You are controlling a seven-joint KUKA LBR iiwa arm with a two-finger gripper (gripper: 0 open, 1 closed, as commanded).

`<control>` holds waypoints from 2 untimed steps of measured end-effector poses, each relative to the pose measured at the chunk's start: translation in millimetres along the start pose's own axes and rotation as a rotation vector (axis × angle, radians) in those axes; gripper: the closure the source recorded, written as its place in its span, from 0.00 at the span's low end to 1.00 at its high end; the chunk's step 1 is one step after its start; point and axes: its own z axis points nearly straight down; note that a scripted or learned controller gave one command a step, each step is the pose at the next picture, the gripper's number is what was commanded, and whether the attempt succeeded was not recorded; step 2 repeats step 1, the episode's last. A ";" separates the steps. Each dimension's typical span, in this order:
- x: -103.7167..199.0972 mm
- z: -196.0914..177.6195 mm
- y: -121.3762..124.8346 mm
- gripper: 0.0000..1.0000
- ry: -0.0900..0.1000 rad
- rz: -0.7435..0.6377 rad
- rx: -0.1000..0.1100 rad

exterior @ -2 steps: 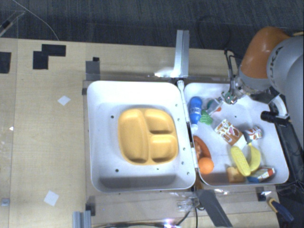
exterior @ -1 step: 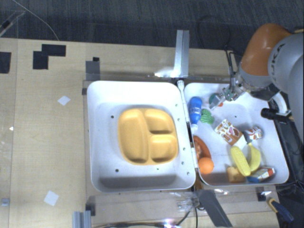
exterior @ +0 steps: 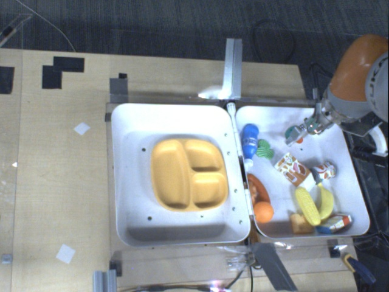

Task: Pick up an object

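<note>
Poised over the far end of the right bin (exterior: 355, 181), arm (exterior: 358, 78) reaching in from the right, gripper (exterior: 296, 135) low above bare white floor near the back wall. Open or closed: impossible to tell at this slant, nor whether anything is pinched there.

Nearest candidates: blue bottle (exterior: 249, 140) lying along the wall between the bins, green toy (exterior: 264, 149) just beside it, printed carton (exterior: 292, 169) just toward the camera from the gripper. Further forward, a small can (exterior: 326, 171), corn (exterior: 307, 204) and banana (exterior: 327, 201) touching side by side, orange (exterior: 263, 212) against a red piece (exterior: 258, 187), brown block (exterior: 299, 224) and a blue-and-red tube (exterior: 338, 224) in the near corner. In the left bin (exterior: 121, 163), a yellow tray (exterior: 188, 173), well apart from the arm.

Judged the step in hand: choosing and closing in on one object, nothing clearly lifted yet.

Best bet, probably: the carton, near and standing apart from its neighbours, with room either side. Worth centring above it before descending, squaring the grip across its narrower side, and going straight down rather than at a slant. Best avoided: the bottle, tight to the wall, likely to roll; the corn and banana pair, likely to be nudged or wedged together. Sensible to close fully before lifting, then rise vertically, clear of the bin rim.
</note>
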 end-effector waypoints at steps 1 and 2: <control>79.3 -85.4 -29.0 1.00 -0.002 -0.072 -0.006; 79.3 -85.4 -29.0 1.00 -0.002 -0.072 -0.006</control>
